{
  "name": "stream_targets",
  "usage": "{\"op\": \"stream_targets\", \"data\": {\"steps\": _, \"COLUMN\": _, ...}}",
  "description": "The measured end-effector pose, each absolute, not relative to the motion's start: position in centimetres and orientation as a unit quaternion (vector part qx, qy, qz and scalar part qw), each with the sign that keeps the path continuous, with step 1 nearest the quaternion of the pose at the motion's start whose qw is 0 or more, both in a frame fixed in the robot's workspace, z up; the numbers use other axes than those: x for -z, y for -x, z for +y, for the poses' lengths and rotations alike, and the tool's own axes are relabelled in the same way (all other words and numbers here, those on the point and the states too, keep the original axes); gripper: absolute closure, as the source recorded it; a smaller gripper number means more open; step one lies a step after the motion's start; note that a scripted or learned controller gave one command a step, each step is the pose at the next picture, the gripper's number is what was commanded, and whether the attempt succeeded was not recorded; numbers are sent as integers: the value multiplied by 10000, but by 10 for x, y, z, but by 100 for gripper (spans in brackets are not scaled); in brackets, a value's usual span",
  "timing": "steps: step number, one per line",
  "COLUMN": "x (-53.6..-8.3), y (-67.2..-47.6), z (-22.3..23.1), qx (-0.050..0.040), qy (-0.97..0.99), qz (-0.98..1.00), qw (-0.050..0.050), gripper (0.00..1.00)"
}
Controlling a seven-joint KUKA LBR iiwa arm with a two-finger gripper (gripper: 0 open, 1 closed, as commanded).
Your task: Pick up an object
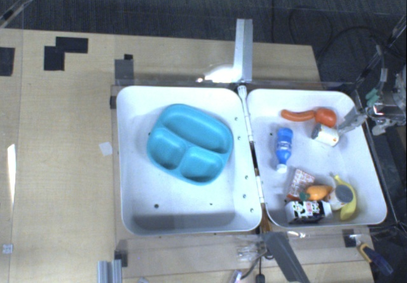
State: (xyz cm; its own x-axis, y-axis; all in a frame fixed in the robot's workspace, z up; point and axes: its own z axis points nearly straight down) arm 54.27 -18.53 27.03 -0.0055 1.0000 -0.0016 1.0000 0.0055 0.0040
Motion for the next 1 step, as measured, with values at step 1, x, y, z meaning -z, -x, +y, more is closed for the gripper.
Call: {"op": "stream_targets", "data": {"steps": 1, "x": -157, "y": -571, "z": -145, "qx": -9, "qy": -6912, "qz": 7227, "qw": 13, "gripper": 0}}
